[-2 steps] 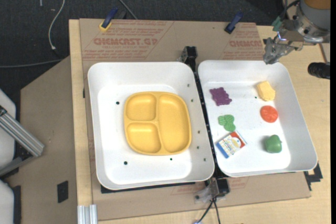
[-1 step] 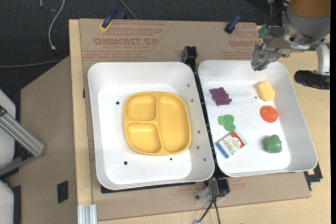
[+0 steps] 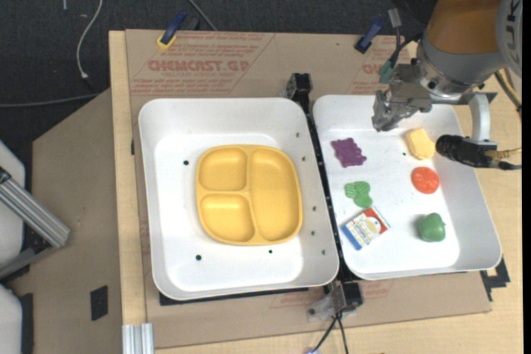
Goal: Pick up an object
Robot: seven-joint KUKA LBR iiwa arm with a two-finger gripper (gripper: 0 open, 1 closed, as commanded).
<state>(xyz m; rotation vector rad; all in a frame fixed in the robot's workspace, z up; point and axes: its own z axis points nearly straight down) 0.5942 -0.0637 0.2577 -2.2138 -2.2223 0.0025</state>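
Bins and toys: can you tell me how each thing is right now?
Gripper: hovering over the right bin's far side, nothing between its fingers.
Yellow plate: lying flat in the left bin, right side up.
Purple grapes: lying in the right bin.
Yellow block: lying near the gripper.
Tomato: lying loose.
Green leaf: lying loose.
Green pepper: lying loose.
Small box: lying flat.

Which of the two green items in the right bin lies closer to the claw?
The leafy green piece near the bin's middle, just below the purple grapes. The rounder green one sits farther from the claw, toward the front right corner.
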